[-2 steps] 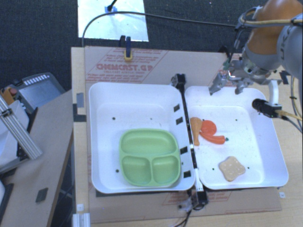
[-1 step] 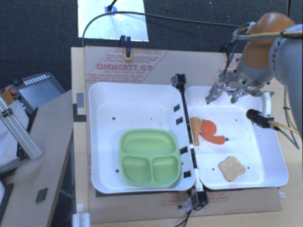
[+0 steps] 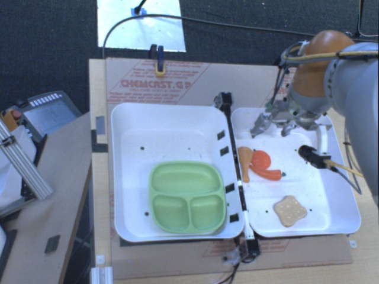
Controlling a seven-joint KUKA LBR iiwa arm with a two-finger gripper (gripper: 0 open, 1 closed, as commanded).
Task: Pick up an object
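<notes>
Bench [image 3: 98,102]: pale wood, overlaid by a printed cardboard sheet [image 3: 177,81] on which both bins are seated. Arm [image 3: 349,81]: grey, entered from the right, with its orange band carried over the far right corner of the right bin. Left bin [image 3: 166,129]: white, shallow; its far half and left side are left bare, giving wide open floor. Right bin [image 3: 331,203]: white, shallow, butted against the left bin along a shared rim; open floor is found along its right wall and in its far part under the gripper. Green divided plate [image 3: 188,197]: laid flat in the near middle of the left bin, its near edge close to the near rim and its right edge close to the shared rim. Toast slice [image 3: 290,210]: laid flat in the near part of the right bin, apart from every wall and from the other pieces. Orange-red long piece [image 3: 267,173], red round piece [image 3: 261,158] and pale orange piece [image 3: 244,161]: clustered and touching against the shared rim, mid-depth in the right bin. Gripper [image 3: 272,128]: hung over the far left part of the right bin, fingers [image 3: 258,128] spread apart, nothing seen between them; the cluster is sited just nearer, not touched.
</notes>
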